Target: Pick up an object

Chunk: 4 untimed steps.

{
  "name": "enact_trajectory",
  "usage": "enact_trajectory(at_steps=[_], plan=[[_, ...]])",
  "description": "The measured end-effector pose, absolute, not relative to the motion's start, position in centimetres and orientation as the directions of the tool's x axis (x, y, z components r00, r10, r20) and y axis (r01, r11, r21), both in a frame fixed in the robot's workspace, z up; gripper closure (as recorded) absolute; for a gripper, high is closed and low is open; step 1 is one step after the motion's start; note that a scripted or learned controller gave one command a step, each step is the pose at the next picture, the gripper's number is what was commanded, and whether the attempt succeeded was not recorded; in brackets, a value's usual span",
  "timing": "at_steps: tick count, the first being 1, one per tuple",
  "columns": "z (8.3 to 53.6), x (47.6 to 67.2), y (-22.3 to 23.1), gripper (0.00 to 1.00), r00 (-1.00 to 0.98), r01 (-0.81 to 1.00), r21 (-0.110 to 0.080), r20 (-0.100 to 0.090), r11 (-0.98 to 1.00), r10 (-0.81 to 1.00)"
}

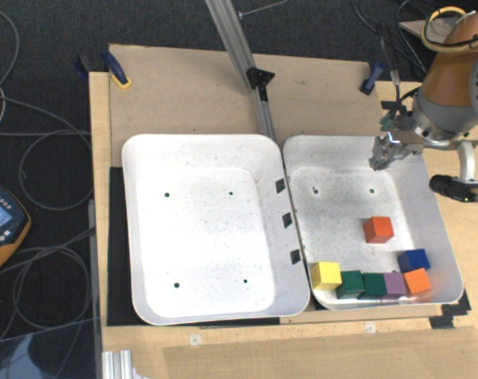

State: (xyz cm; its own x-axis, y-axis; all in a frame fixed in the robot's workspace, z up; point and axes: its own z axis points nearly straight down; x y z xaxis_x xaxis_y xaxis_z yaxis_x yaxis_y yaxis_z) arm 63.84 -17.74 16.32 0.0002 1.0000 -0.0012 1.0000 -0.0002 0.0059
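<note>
Claw point(379, 159) hovers over the right bin point(448, 235) — finger state unclear — touching no block.

Evenly and fairly brightly lit from above, with no hard shadows anywhere. Soft, faint shading under the right bin's point(428, 204) near rim and beside the coloured blocks point(373, 283). Slightly washed out on the left bin's point(144, 212) white floor (speckles and dark dots readable all the same). Mild gloss on the arm's point(452, 77) orange band. Modest in sharpness throughout, grainy on the dark carpet point(41, 69), a little soft toward the corners. No motion blur on the worktop point(318, 93).
</note>
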Motion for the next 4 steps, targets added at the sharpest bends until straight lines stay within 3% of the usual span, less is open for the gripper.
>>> enact_trajectory(at_steps=[2, 3, 4], plan=[[27.0, 62.7, -17.1, 1.00, -0.003, 1.000, 0.008, -0.002, 0.003, 1.000], [29.0, 62.9, -17.1, 1.00, -0.002, 1.000, 0.005, -0.001, 0.002, 1.000], [29.2, 62.1, -12.1, 1.00, -0.006, 1.000, -0.001, 0.002, 0.006, 1.000]])
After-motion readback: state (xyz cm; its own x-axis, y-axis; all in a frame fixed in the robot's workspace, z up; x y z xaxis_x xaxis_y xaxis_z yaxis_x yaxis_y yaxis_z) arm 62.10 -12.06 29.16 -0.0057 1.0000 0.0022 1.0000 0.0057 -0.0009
